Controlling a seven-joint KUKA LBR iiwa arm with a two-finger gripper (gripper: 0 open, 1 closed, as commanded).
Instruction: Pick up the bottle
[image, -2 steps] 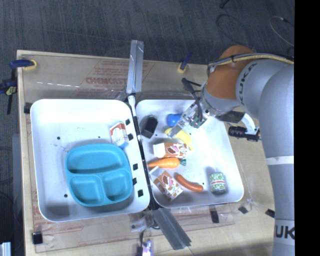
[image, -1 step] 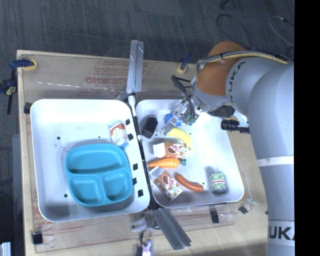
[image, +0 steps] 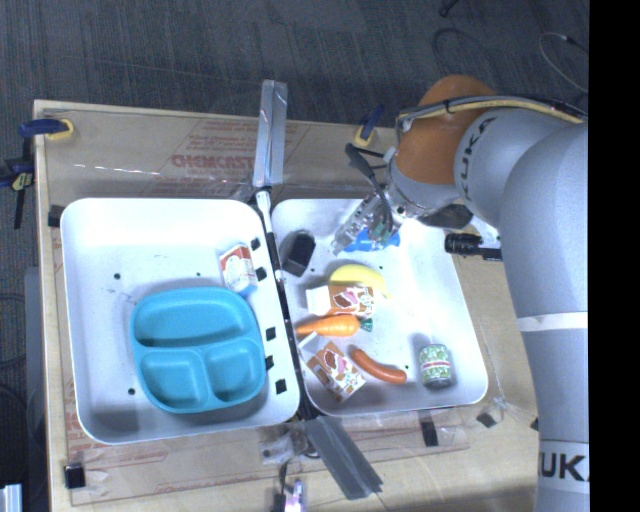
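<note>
A clear plastic bottle (image: 366, 229) with a blue patch on it sits tilted near the far edge of the right bin (image: 455, 290). It lies directly at the fingers of the gripper (image: 372, 222), partly covered by them. Whether the fingers actually pinch the bottle cannot be told from here.

White letters "UK" (image: 562, 466), cut off by the frame, stand on the grey base of the robot arm (image: 545, 230), below and to the right of the right-hand white bin (image: 470, 330). Faint red mirrored print (image: 215, 160) shows on the worktop sheet just behind the left bin (image: 90, 300); it is too pale to read. Labels on the small cartons (image: 336, 368) and the can (image: 436, 364) inside the right bin are too small to read
</note>
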